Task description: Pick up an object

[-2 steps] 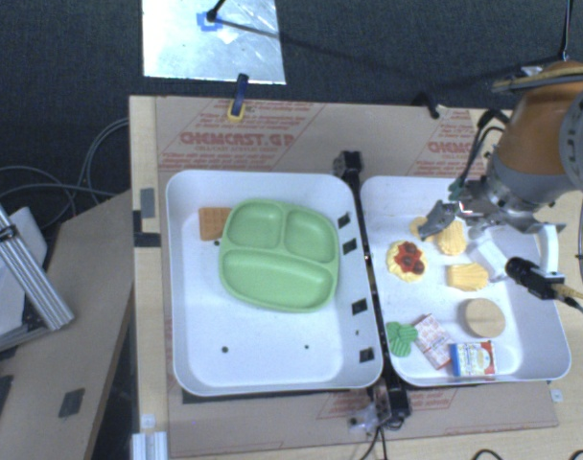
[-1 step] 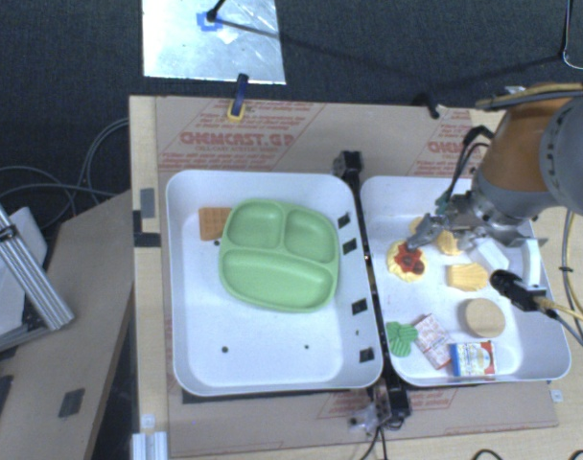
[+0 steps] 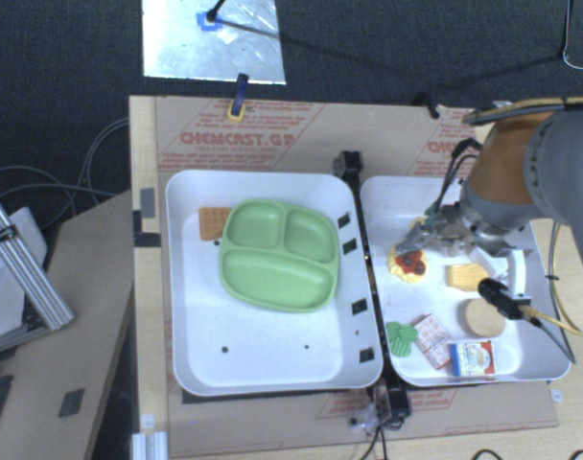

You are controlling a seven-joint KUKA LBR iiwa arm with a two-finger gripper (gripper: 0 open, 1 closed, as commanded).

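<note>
The gripper (image 3: 418, 242) hovers just above a yellow-and-red toy (image 3: 408, 264) in the right bin (image 3: 541, 367); finger state unclear.

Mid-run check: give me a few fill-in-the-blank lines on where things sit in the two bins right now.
1. The green divided plate lies in the ____ bin of the camera view.
2. The gripper is down over the ____ bin, near the yellow and red toy.
3. The plate has ____ compartments.
4. An orange cracker peeks out at the plate's ____ side in the view.

Missing words: left; right; three; left
</note>
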